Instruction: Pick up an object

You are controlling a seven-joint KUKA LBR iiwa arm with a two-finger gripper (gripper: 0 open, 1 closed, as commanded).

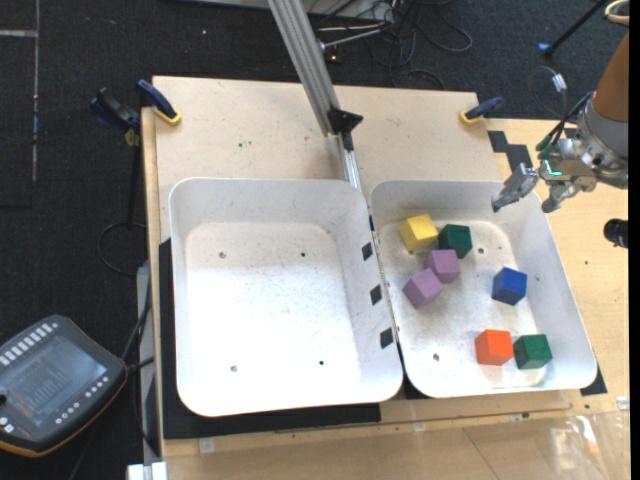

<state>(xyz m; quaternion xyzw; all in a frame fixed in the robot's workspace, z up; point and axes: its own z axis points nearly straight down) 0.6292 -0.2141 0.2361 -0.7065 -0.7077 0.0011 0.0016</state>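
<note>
Hand point(534, 193), fingers spread and holding nothing, hovers above a blue cube point(509, 285).

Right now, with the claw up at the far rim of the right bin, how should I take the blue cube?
Come straight down on the blue cube and close the claw across two opposite side faces. It sits alone in the right bin, apart from the purple cubes and the orange cube, so all sides look free. It sits slightly turned, so rotate the wrist to match.
</note>
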